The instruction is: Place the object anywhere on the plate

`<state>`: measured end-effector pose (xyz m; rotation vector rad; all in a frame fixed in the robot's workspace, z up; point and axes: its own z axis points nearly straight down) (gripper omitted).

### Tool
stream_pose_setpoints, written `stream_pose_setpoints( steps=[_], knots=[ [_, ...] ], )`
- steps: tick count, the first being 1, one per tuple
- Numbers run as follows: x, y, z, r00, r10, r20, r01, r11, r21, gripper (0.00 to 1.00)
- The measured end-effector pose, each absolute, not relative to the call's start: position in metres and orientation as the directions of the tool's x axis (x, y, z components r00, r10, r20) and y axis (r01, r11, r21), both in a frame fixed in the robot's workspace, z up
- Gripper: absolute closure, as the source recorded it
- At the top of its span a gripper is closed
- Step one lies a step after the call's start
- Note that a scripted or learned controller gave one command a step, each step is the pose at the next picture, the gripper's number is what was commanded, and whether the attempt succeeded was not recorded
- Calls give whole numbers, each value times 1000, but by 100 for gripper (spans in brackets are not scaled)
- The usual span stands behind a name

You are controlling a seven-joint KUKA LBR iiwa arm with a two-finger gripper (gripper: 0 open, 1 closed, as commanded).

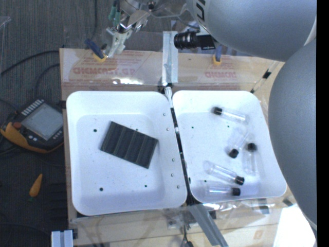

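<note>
The grey arm is looming nearest the lens, crossing the upper right of the camera view. Its gripper is hanging beyond the far rim of the left bin, over the bench edge. Whether the gripper is released or clenched cannot be told at this angle, and nothing is showing in its grasp.

The task's objects, five clear vials with black caps, are lying loose in the right bin:
- The far vial is lying with its long axis running left to right, cap to the left.
- Two middle vials are lying close together, each roughly along the line from near to far.
- Two near vials are lying almost parallel, caps to the right.

The dark ribbed plate is sitting flat in the middle of the left bin, slightly rotated, with its ribs running across its short side.

Governing relation: the vials are lying to the right of the gripper and nearer the camera, across the divider between the bins, while the plate is lying almost directly nearer the camera from the gripper. By this judgement, pickup is not yet done. The coming move is calling for a traverse to the right bin first. The vials are looking smooth and round, so they are likely to roll if nudged.
</note>
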<state>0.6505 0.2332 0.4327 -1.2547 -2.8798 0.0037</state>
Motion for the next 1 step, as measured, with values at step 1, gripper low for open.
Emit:
stream_pose_setpoints(
  steps=[1],
  knots=[
    [657,219,432,-136,991,-3,991,136,-3,100]
  ],
)
